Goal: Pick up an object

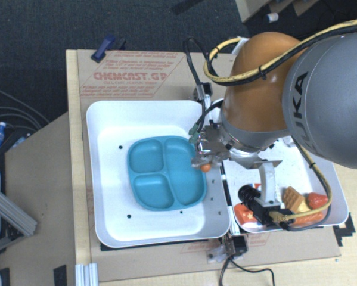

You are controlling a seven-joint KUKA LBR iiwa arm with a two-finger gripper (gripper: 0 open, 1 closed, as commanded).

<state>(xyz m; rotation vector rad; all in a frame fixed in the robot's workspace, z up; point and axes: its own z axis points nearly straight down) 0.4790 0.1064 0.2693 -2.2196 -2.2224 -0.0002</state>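
Note:
A blue three-compartment plate (163, 171) lies in the left white bin (106, 159). My gripper (203, 155) hangs over the plate's right edge, close to the divider between the bins. A small orange piece (206, 167) shows just below the gripper's tip; whether it is gripped is unclear. The right bin (339, 210) holds a red item (244, 214), a brown toast-like piece (292, 198), a red-orange item (317, 201) and a long orange item (297, 219). The arm's bulk hides most of that bin.
The arm's orange band (261, 82) and grey body (333, 100) loom over the right bin. A cardboard sheet (130, 73) lies behind the bins, with a blue clip (104, 47) at its far corner. Cables (11, 118) run along the left floor.

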